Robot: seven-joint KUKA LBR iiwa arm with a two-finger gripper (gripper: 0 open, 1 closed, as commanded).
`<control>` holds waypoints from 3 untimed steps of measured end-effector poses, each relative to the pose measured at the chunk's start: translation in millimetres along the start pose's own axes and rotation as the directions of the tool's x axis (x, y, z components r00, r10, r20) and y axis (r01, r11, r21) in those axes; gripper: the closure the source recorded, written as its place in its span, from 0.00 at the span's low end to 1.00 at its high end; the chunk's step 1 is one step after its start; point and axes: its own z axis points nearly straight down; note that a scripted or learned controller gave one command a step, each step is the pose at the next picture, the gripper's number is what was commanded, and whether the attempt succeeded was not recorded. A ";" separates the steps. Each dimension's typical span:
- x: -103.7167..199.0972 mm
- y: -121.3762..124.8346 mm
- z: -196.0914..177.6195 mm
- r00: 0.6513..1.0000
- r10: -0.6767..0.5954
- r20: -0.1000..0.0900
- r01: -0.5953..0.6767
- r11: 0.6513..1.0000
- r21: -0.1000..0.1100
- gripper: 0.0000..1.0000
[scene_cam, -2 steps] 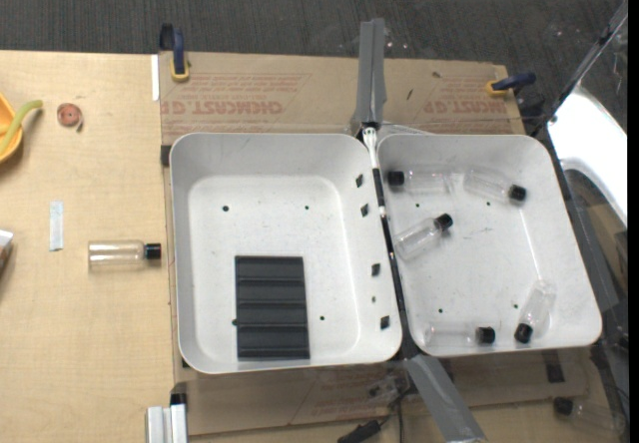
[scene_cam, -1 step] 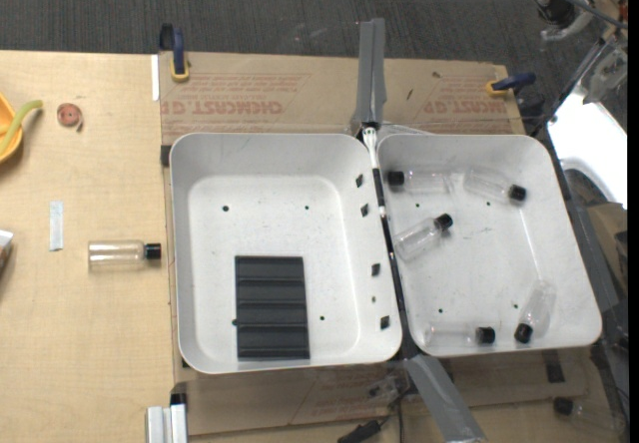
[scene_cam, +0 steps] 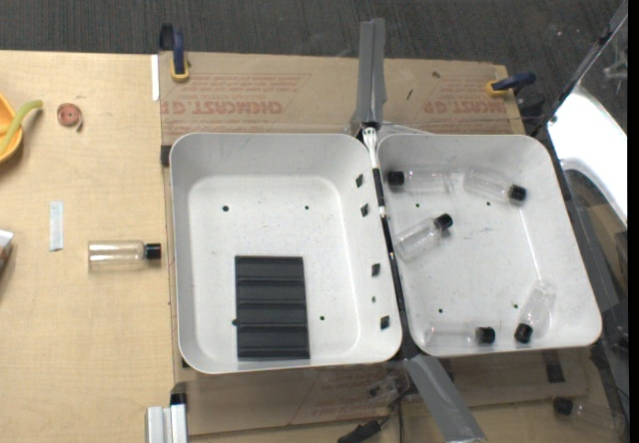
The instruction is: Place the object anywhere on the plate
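Nearest of all, the dark ribbed plate (scene_cam: 270,308) lies flat on the floor of the left bin (scene_cam: 200,231), close to its near wall and a little left of centre. Level with it in the right bin (scene_cam: 559,231), two clear vials rest along the near wall. One near vial (scene_cam: 461,336) lies left to right with its black cap at the right end. The other, the corner vial (scene_cam: 534,311), is tilted away toward the right wall with its cap nearest.

Farther back, the middle vial (scene_cam: 423,234) lies apart from the rest, near the shared wall between the bins. Its long axis runs slantwise, with the cap at the far-right end. It looks the easiest object to take, since nothing touches it. Two far vials (scene_cam: 439,180) lie roughly end to end along the far side, caps pointing outward.

The coming move turns on this: every candidate object sits in the right bin, and the plate lies to the left and nearer, across both bin rims. The arm enters from the right, so the vials come first in its reach. I cannot tell whether the pincer is open or closed.

Out on the wooden bench to the left lie a stray vial (scene_cam: 118,252), a small white strip (scene_cam: 56,226) and, farther off, a red disc (scene_cam: 68,115).
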 end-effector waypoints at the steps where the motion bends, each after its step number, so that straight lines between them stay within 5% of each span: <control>1: 81.4 -42.6 -0.1 0.965 0.261 -0.002 -0.261 0.965 0.000 0.00; 2: 17.6 38.2 0.6 0.984 0.180 0.000 -0.180 0.984 0.000 0.00; 3: 64.5 -29.5 -0.3 0.970 0.244 -0.001 -0.244 0.970 0.000 0.00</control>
